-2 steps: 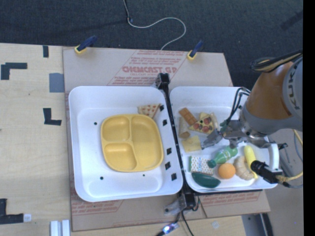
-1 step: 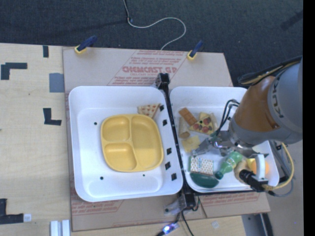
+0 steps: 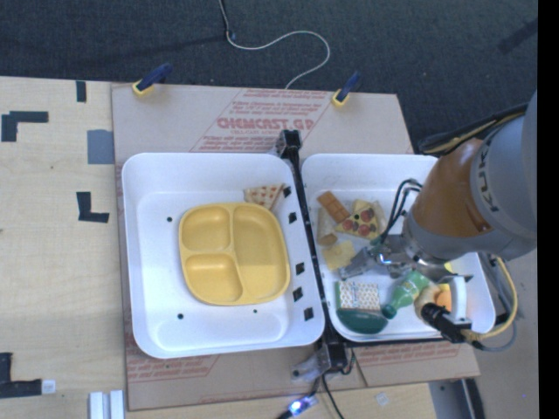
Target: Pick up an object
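The grey two-finger gripper (image 3: 371, 263) hangs low over the right white bin (image 3: 454, 332), seemingly reaching among toy foods near the green plastic bottle (image 3: 403, 293).

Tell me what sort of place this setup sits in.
Most likely a robotics lab test bench, not a kitchen. Two white bins sit side by side on a cardboard sheet held by clamps, a grey and orange robot arm reaches over toy food, and a loose cable trails behind.
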### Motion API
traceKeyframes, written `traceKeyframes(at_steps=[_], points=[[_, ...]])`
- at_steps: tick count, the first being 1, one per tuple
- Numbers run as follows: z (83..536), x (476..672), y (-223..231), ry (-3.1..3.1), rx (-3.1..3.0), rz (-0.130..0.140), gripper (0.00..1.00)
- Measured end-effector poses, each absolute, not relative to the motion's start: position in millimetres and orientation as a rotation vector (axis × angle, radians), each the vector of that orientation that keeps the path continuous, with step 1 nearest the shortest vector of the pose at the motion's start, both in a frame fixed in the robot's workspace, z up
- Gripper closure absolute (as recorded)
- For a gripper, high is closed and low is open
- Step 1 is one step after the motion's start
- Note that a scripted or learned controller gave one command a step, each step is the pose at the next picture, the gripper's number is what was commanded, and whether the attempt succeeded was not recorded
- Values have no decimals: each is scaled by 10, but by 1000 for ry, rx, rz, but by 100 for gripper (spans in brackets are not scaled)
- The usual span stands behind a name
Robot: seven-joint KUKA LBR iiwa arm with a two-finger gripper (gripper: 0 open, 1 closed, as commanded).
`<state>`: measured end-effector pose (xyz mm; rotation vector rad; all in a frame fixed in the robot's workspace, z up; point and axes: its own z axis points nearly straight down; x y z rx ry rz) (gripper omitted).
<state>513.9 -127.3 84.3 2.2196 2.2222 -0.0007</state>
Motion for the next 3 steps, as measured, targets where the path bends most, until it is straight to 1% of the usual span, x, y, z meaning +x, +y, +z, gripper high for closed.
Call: traceKeyframes(at_steps=[1, 2, 3], points=[[949, 5138, -1275, 2222, 2220, -2, 100], [1401, 5086, -1207, 2223, 2220, 0, 100], [1973, 5182, -1191, 2222, 2217, 2, 100]])
